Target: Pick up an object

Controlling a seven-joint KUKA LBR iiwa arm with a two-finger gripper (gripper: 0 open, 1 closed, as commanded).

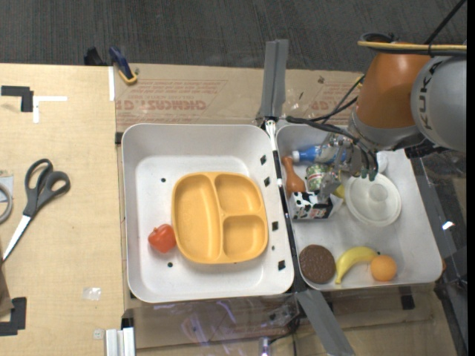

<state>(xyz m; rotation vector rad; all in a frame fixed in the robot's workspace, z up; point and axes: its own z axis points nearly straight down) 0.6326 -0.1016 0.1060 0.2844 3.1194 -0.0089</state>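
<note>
Robotics lab. Plywood worktop (59, 258) with flattened cardboard (185, 99), two white bins (141, 273) of toy food, loose scissors (33, 195), cables (326, 113), industrial arm (415, 87) overhead, dark carpet (185, 13) behind.

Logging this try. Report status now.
Gripper low in right bin, among clutter. Nothing visibly held. Bottle, white bowl, carton crowd it.

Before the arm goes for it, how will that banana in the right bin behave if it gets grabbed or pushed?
The banana is curved, so a push would likely swing it round rather than roll it. Its skin looks smooth, so the fingers might slip. It lies close between the brown cookie and the orange, so a nudge would probably knock one of them.
</note>
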